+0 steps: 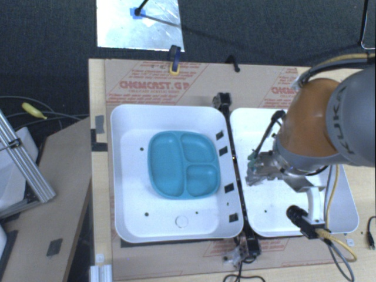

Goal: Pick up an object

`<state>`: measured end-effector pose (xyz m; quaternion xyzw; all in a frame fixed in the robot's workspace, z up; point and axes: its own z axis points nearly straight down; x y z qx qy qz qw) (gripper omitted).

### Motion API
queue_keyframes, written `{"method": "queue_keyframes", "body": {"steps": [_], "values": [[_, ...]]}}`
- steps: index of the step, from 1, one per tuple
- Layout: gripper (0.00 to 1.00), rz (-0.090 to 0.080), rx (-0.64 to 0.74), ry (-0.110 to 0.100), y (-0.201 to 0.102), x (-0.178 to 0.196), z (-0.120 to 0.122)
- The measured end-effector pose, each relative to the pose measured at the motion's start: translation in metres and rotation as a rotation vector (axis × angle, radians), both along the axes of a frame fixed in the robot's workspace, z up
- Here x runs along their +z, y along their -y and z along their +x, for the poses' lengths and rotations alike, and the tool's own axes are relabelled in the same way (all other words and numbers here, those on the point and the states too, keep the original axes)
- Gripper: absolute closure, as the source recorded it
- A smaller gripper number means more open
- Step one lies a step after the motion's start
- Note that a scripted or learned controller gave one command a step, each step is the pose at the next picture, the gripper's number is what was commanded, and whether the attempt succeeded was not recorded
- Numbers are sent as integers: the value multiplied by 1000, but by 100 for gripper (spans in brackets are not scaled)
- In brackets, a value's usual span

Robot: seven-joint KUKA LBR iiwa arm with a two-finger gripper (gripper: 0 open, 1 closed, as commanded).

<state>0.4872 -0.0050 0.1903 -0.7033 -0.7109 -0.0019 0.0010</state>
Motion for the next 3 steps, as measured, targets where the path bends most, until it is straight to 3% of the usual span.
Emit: {"method": "queue_keyframes", "body": {"steps": [1,2,3], "values": [[100,-1,-3,0,-59,10,-1],[100,-1,0,-4,-134,-17,-2],[100,-5,-12,-1,-115,-57,38]]}}
